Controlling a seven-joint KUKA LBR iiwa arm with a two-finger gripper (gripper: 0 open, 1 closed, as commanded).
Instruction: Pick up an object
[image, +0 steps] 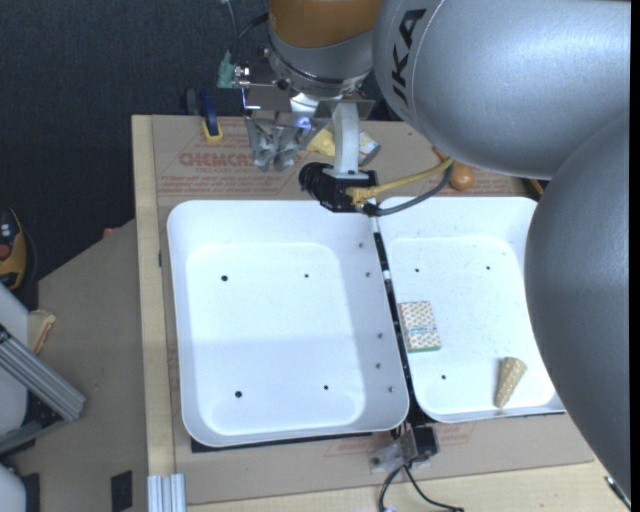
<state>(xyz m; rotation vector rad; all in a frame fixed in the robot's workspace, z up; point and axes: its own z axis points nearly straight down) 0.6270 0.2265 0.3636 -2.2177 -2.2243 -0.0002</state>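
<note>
The gripper (275, 150) hangs above the tabletop (160, 200) behind the left bin (190, 300); I cannot tell its state. A patterned block (420, 326) and cone (510, 380) lie in the right bin (500, 225).

Arm (520, 110): smooth grey rounded casing, black lettering partly visible on the shell. Orange band (315, 20) above wrist. Silver metal gripper (272, 150) below, small wiring attached.

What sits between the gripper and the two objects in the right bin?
Nothing visible does. The gripper hangs over the cardboard beyond the bins' far edge. The small patterned box lies by the right bin's inner wall and the cone near its front, both uncovered and apart from each other.
</note>
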